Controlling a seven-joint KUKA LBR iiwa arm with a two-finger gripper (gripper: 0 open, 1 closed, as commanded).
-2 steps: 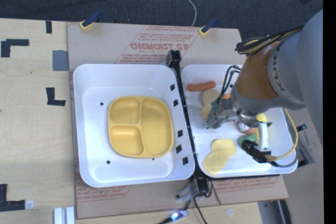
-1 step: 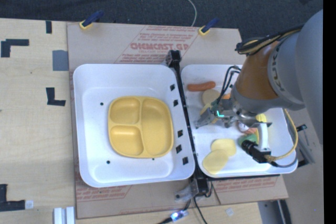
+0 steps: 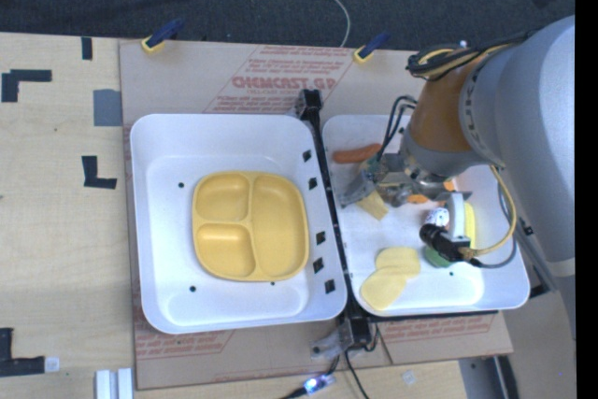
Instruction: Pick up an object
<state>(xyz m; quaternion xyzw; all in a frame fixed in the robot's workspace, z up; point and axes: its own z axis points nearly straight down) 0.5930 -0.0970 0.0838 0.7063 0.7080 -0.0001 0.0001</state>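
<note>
Two shallow white plastic bins (image 3: 149, 201) (image 3: 495, 290), one yellow divided plastic plate (image 3: 250, 225), two pale yellow flat pieces (image 3: 397, 259) (image 3: 381, 291), one orange stick (image 3: 355, 154).

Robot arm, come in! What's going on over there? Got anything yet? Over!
Gripper low in right bin, grip unclear. Yellow piece just below it, pale yellow pieces near front. Divided plate in left bin.

The grey arm (image 3: 523, 135) reaches leftward, claw (image 3: 369, 187) lowered.
</note>
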